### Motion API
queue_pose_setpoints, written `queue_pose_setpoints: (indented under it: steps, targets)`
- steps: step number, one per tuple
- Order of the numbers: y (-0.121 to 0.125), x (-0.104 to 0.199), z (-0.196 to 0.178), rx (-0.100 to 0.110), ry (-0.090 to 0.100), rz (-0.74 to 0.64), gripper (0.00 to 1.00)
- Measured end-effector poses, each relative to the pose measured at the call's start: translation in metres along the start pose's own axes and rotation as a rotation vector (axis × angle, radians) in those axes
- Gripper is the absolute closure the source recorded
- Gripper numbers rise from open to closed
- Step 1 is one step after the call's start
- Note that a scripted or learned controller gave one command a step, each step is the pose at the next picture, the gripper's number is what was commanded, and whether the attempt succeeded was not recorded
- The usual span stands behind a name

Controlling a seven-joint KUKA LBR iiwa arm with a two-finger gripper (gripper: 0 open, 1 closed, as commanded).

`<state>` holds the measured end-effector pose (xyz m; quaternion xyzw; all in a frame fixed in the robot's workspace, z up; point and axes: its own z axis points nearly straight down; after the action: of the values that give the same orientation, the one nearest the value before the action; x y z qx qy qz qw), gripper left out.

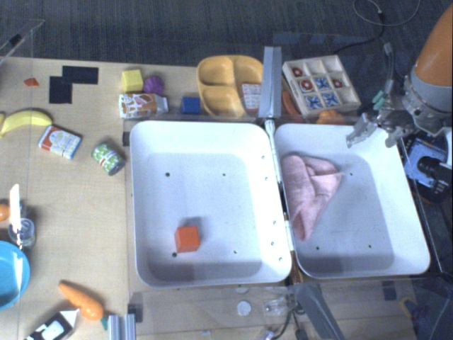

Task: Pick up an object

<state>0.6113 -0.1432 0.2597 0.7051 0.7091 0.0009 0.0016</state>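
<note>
An orange-red cube (pixel 187 239) lies in the left white bin (pixel 202 137), toward its near left corner. A crumpled pink cloth (pixel 311 190) lies in the right white bin (pixel 396 211), against its left side. My gripper (pixel 374 129) hovers over the far right edge of the right bin, up and to the right of the cloth. Its two fingers stand apart, and nothing is between them.
Behind the bins sit a yellow divided dish (pixel 225 83), a tic-tac-toe board (pixel 320 83), a blue block (pixel 190 105) and a small carton (pixel 143 105). On the bench to the left lie a banana (pixel 25 121), a can (pixel 107 157), a carrot (pixel 83 300) and a blue bowl (pixel 13 275).
</note>
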Motion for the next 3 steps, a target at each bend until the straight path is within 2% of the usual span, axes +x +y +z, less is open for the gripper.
queue_pose_setpoints:
  steps: [1, 2, 3]
  targets:
    - [-0.009, 0.025, 0.144, 0.001, 0.001, 0.003, 0.0]
    - [0.011, 0.054, 0.167, -0.012, 0.0, -0.046, 0.0]
    - [-0.03, 0.021, 0.167, -0.016, -0.003, -0.13, 0.0]
